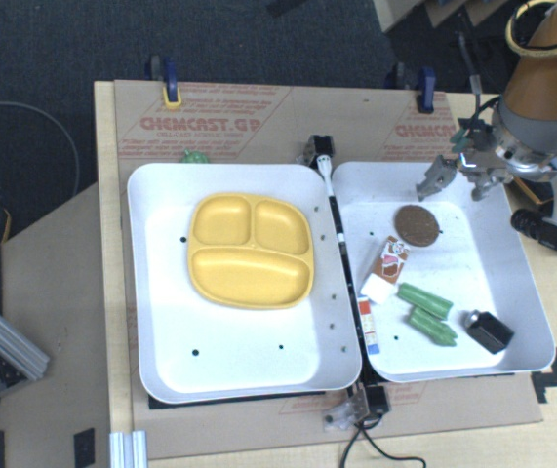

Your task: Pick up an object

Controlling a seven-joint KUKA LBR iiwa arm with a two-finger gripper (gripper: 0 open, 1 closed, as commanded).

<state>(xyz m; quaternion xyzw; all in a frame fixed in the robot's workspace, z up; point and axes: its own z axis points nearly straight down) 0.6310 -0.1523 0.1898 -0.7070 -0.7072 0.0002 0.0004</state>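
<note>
Two white bins sit side by side on a bench: the left bin (161,339) holds one yellow divided plate (251,250), while the right bin (512,291) holds six loose things. Counted, they are one brown round disc (417,224), one small red-and-white packet (391,257), one white card (378,288), one striped stick (368,324) along the left wall, two green pieces (428,314) lying together, and one black block (489,331). The grey arm's gripper (457,179) hangs over the right bin's upper rim, fingers spread apart and holding nothing. The disc lies near it, at about seven o'clock from the fingertips, apart from them. The packet sits just beyond the disc at seven o'clock again; the green pieces and the block lie well apart, toward the bin's lower edge. Bare white floor stays open around the disc at three o'clock and along the right wall.
</note>
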